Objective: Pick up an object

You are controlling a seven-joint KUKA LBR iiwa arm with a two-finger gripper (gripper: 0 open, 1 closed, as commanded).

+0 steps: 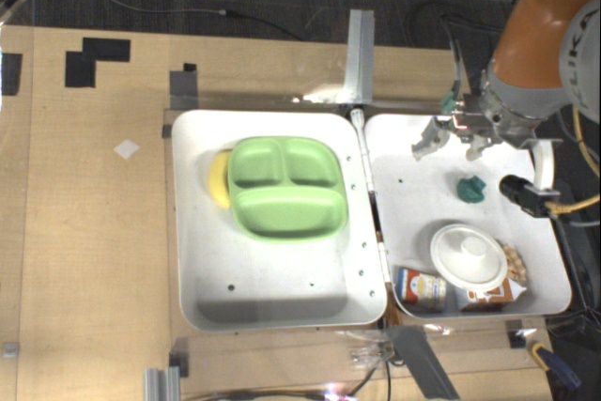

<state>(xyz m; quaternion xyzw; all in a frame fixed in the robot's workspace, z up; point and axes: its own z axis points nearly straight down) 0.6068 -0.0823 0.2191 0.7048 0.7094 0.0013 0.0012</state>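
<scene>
— Where do we see the gripper?

— In the upper right of the frame, over the top part of the right bin. Its two fingers are spread apart with nothing between them. Above it we see the orange band of the arm.

— And what could we pick up?

— A small teal object lies on the bin floor just below and right of the fingers, apart from them. Lower in the same bin sits a white lidded bowl, with a can at lower left of it and a brown carton at its lower right.

— The left bin?

— We see a green divided tray in its upper half, with a yellow object poking out at the tray's left edge.
</scene>
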